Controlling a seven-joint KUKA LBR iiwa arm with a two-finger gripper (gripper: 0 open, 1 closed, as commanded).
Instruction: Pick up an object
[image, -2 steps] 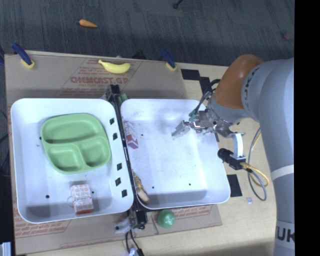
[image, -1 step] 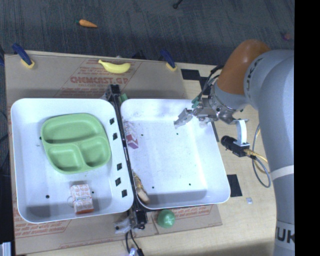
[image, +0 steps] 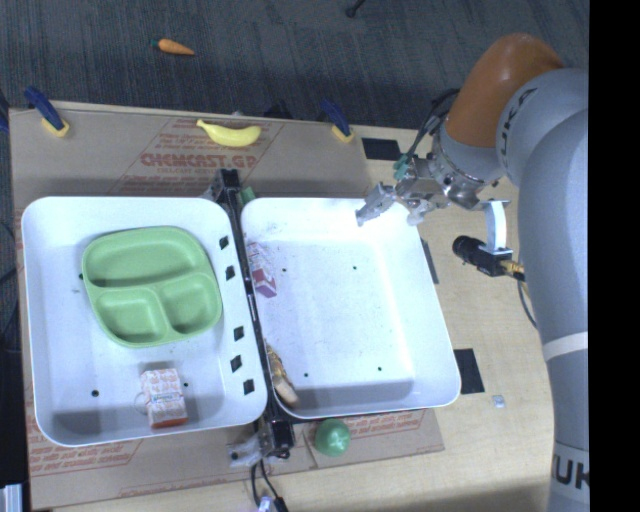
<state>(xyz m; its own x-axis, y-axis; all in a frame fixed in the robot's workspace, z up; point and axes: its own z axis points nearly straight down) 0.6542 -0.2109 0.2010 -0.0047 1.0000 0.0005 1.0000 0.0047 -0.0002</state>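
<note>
My gripper (image: 392, 210) hangs over the far right corner of the right bin (image: 400, 330), its two fingers spread open with nothing between them. In that bin, a small red and white packet (image: 262, 270) lies against the left wall, well to the left of the gripper. A tan object (image: 281, 384) rests in the bin's near left corner. The left bin (image: 50, 330) holds a green divided tray (image: 152, 284) and a small white and red carton (image: 163, 396) near its front.
A yellow banana (image: 230, 131) lies on the cardboard behind the bins. A green ball (image: 332, 436) sits on the bench in front of the right bin. Blue clamps (image: 47, 110) grip the cardboard's far edge. An orange carrot (image: 177, 46) lies on the floor beyond.
</note>
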